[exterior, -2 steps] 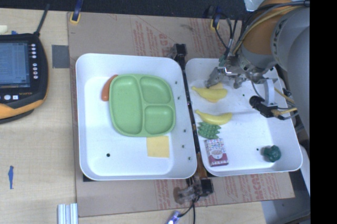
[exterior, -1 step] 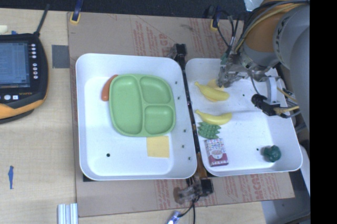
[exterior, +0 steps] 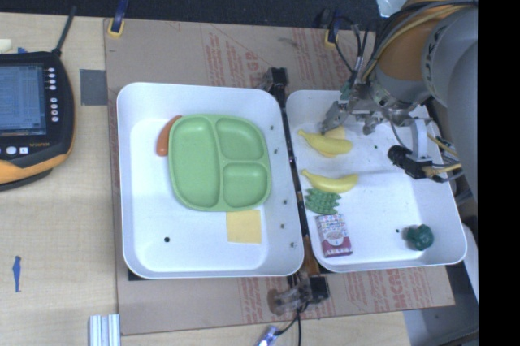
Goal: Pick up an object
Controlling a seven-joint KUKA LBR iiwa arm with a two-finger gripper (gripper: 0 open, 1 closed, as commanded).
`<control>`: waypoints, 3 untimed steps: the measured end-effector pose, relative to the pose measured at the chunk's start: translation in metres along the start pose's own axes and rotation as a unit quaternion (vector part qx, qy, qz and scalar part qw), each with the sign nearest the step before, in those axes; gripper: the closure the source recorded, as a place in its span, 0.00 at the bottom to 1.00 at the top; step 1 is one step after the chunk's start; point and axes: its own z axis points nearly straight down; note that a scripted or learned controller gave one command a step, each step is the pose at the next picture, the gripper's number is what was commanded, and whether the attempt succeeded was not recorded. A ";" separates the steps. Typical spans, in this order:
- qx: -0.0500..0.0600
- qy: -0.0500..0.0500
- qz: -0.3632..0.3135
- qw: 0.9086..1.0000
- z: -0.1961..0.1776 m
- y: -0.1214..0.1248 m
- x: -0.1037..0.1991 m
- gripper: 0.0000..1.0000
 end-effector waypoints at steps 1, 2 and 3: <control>0.000 0.001 0.000 1.000 0.011 0.000 0.000 0.00; 0.001 0.000 -0.001 1.000 0.000 0.000 0.000 1.00; 0.001 0.000 -0.001 1.000 0.000 0.000 0.000 0.00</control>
